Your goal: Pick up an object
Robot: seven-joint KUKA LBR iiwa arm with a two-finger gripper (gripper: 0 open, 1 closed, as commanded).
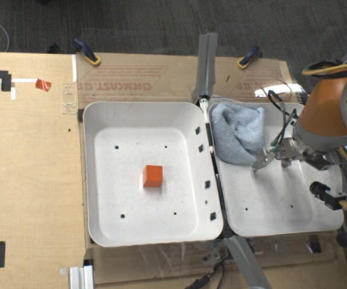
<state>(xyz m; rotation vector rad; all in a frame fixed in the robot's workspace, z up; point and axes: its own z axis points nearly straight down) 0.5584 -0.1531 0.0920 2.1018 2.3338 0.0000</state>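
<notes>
An orange-red block (153, 176) sits in the left bin (101, 209), a touch left of that bin's middle and toward its near half, flat on the white floor and clear of every wall. Nothing touches it.

Over in the right bin (294, 218), a crumpled grey-blue cloth (238, 131) is bunched into the far left corner, pressed against the divider between the two bins and spilling forward onto the bin floor.

The tool (261, 161) hangs over that right bin, its metal tip just beside the cloth's near right edge, so close that I cannot tell whether it touches the fabric. Whether its fingers are spread or pressed together cannot be made out from this angle, and nothing can be seen pinched in it. It is well apart from the block, with the divider between them.

Behind the tool, the arm (327, 110) comes in from the right, its orange band bulging above the grey wrist, with dark cables looping round it.

A grey upright bar (206, 65) stands at the far end of the gap between the bins. Brown cardboard (143, 80) lies under the bins on the worktop (29, 161), pinned at the back by two clamps with orange tips (88, 54). On the pale wood to the left lies a small red tag (43, 85).
</notes>
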